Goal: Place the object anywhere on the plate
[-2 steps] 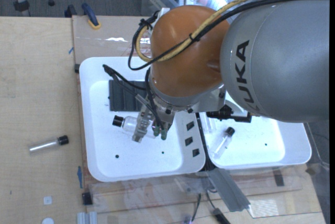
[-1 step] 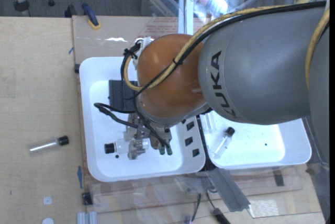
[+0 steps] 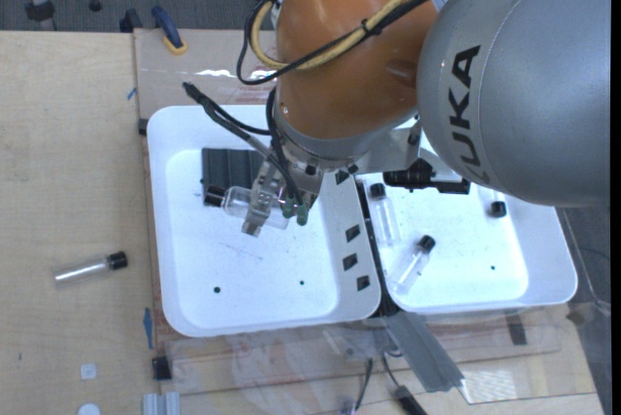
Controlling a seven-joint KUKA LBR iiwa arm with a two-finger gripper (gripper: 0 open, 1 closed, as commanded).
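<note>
Hand (image 3: 264, 209) of the grey arm with orange band (image 3: 349, 45) sits low over the left shallow white bin (image 3: 194, 306), beside a flat black rectangular plate (image 3: 225, 169). A clear plastic vial with black cap (image 3: 233, 201) lies at the fingertips; can't tell whether it is pinched or whether the fingers are spread. Right white bin (image 3: 543, 277) holds two more clear vials (image 3: 413, 263), (image 3: 382, 214). Another clear black-capped vial (image 3: 89, 268) lies on the wooden surface (image 3: 58, 161), left of the bins.
</note>
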